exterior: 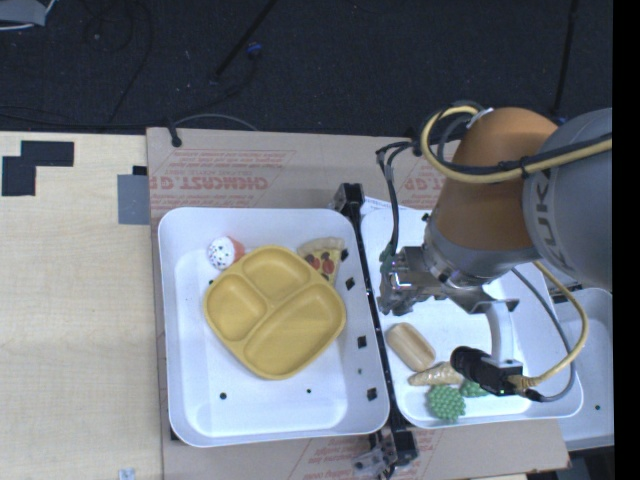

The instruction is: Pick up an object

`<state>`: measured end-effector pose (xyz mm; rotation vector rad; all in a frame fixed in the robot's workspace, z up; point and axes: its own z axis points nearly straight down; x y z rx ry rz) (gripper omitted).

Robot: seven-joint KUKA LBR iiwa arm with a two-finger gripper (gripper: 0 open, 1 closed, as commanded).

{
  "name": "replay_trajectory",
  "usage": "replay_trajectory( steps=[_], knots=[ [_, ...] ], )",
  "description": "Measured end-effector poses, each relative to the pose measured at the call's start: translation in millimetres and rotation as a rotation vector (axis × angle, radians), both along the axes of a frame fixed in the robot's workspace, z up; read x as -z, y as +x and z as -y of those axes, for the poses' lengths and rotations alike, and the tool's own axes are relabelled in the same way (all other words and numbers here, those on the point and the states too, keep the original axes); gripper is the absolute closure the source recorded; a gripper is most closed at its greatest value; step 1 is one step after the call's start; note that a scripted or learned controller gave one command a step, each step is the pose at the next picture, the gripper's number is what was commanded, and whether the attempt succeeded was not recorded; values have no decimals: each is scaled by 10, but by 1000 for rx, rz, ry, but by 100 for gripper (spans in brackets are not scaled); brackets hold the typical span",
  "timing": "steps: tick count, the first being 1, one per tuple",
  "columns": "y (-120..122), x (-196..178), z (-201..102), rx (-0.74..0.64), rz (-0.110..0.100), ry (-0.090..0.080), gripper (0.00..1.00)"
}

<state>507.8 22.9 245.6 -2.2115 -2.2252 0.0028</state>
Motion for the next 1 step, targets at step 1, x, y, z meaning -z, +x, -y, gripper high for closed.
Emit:
replay_trajectory(
  steps=[1],
  knots=[
    [22,157,-495,2,-3,-1,100]
  ],
)
